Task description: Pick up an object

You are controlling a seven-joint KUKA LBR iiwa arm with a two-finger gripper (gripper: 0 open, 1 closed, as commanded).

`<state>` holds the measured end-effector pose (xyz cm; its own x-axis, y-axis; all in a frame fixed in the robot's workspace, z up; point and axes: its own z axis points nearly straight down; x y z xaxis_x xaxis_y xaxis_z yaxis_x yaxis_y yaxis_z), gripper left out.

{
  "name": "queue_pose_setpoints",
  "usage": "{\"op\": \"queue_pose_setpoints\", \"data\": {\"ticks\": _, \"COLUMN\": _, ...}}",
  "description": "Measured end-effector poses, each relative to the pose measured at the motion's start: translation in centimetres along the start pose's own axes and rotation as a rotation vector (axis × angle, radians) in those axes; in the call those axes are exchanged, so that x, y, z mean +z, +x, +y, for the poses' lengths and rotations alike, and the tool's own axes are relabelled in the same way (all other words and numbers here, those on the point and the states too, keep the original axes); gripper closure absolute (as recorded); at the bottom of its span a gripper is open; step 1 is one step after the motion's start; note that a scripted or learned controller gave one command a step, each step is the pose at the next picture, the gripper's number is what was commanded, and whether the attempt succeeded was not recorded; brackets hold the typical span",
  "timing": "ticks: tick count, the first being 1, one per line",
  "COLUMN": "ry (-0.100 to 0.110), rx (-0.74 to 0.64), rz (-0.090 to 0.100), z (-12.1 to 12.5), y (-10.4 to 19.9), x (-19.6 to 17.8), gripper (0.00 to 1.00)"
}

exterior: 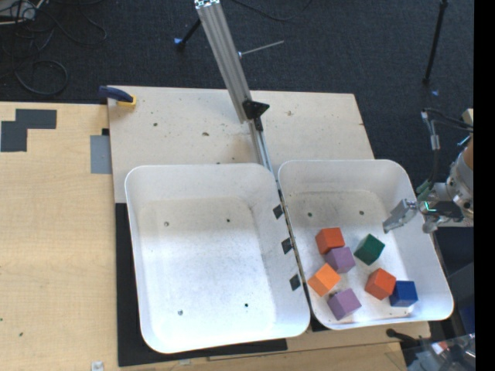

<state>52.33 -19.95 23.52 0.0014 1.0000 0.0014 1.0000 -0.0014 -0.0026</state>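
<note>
Speckled white bin (349, 178), matte cubes (330, 239)

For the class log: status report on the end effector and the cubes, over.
End effector over right bin's right side, holding nothing. Seven cubes in that bin; green cube nearest. Nothing blocks the green cube from above.

Two white bins, left (201, 199) and right (348, 180), on a pale wooden bench (186, 122) over dark carpet. In the right bin: two red-orange cubes (330, 239) (380, 283), an orange cube (324, 279), two purple cubes (341, 259) (343, 303), a dark green cube (370, 249) and a blue cube (404, 293). The slanted silver rail (227, 56) ends in a black-and-white checkered tag (206, 1).
</note>
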Motion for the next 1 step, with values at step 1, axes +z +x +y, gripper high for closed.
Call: {"op": "queue_pose_setpoints", "data": {"ticks": 1, "ry": 0.005, "rx": -0.001, "rz": 0.001, "z": -0.23, "y": 0.29, "x": 4.39, "gripper": 0.00}}
